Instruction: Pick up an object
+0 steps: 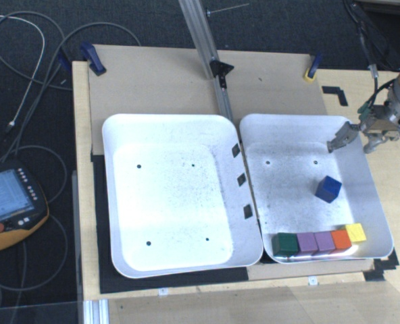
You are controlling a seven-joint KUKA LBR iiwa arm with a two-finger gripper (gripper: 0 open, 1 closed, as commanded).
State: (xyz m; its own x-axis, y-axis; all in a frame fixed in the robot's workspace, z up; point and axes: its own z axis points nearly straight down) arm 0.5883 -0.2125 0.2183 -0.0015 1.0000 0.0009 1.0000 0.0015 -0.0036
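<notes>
Left bin (119, 181): lying beside its twin; a teach pendant (11, 204) is sitting well off to its left.
Right bin (281, 140): holding a blue cube (328, 188) mid-floor, standing apart from a row of green, purple, orange and yellow blocks (319, 240) (lining the near wall).
Gripper (355, 139): hovering over the bin's far right corner, fingers spread, gripping nothing; nothing is lying between it and the cube.

Blue cube (328, 188) tilted, alone, mid right bin (281, 130).

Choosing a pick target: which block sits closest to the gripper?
The blue block, alone mid-bin in the right bin, below the gripper; the others line the bin's near edge.
</notes>
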